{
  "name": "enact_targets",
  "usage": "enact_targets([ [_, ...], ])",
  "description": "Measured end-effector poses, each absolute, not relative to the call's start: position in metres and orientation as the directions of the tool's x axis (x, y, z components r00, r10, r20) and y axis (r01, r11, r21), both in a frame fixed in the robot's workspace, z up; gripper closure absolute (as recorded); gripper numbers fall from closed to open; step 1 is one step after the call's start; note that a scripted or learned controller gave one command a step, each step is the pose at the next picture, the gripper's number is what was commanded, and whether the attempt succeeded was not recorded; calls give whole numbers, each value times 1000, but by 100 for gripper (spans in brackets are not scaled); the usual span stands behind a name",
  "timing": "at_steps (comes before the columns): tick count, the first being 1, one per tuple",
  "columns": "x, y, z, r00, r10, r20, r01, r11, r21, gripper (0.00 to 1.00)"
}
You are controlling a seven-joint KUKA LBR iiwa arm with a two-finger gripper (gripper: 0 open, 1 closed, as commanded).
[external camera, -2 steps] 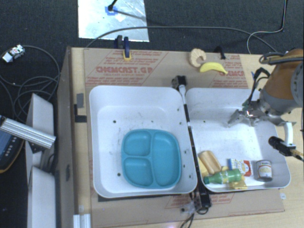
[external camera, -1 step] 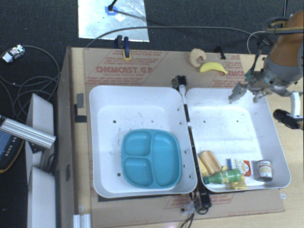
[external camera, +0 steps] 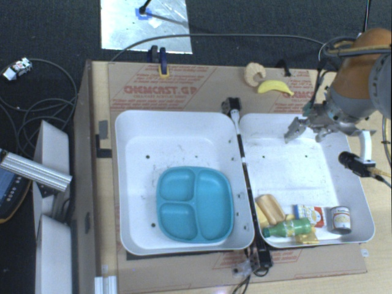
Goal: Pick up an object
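The left bin (external camera: pixel 131 133) is white and shallow, and a blue plate (external camera: pixel 195 203) with three sections lies flat in its near half. A dark divider (external camera: pixel 244 164) runs between this bin and the right bin (external camera: pixel 306 164).

In the near part of the right bin the small things lie close together in a row. First is a tan roll (external camera: pixel 270 209) (it looks like a bread bun). Just in front of it lies a green bottle (external camera: pixel 288 228) on its side. Next is a small carton (external camera: pixel 307 213) with red and blue on it, and then a little can (external camera: pixel 340 219) stands near the right wall.

Behind the bins, on the bench, a yellow banana (external camera: pixel 275 87) lies next to a pale round thing (external camera: pixel 255 73).

The gripper (external camera: pixel 309 127) hangs over the far part of the right bin, well apart from the row of things. Its two fingers (external camera: pixel 294 129) are spread, with nothing between them.
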State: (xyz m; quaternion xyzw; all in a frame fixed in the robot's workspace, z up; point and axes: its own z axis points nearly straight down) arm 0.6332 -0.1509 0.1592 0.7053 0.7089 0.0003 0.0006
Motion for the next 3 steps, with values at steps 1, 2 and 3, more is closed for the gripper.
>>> enact_targets([
  [1,668,-137,83,-4,1000,1,1000,4,0,0],
  [2,655,-102,85,-6,1000,0,1000,6,2,0],
  [3,669,-110,85,-6,1000,-1,1000,6,3,0],
])
